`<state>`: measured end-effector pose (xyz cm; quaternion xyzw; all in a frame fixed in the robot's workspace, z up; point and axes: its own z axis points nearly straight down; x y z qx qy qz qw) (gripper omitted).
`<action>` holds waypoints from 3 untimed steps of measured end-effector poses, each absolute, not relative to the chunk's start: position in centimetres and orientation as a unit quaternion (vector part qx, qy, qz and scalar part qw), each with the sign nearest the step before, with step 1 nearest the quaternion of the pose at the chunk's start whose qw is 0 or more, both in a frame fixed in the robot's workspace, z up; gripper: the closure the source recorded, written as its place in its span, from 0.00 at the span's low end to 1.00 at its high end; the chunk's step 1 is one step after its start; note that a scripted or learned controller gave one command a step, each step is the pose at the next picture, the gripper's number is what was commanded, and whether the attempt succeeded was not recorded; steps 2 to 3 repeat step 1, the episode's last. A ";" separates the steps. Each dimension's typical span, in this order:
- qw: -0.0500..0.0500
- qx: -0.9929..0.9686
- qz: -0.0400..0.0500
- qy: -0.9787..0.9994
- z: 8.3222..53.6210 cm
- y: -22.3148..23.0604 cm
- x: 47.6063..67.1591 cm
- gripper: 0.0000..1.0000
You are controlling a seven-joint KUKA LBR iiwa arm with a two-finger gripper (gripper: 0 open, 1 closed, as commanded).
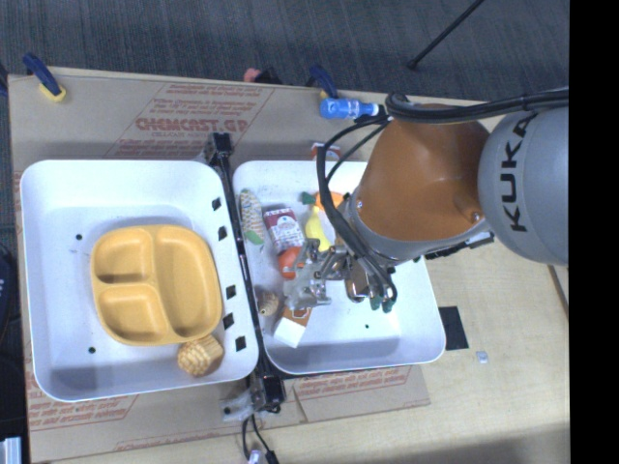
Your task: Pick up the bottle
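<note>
From my remote station I see the grey-and-orange arm's metal two-finger gripper [334, 276] lowered into the right white plastic bin [416, 336], among the clutter near its left side; I cannot tell its state. The small yellow plastic bottle [314, 226] lies just above the gripper, beside a red-and-white packet [281, 226]. The left white bin [48, 259] holds a yellow three-compartment plastic tray [155, 283] and a tan waffle-textured toy [199, 356].
</note>
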<state>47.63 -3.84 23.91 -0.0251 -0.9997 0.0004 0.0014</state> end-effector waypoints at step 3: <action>0.002 0.103 0.000 -0.995 19.2 -2.1 47.6 1.00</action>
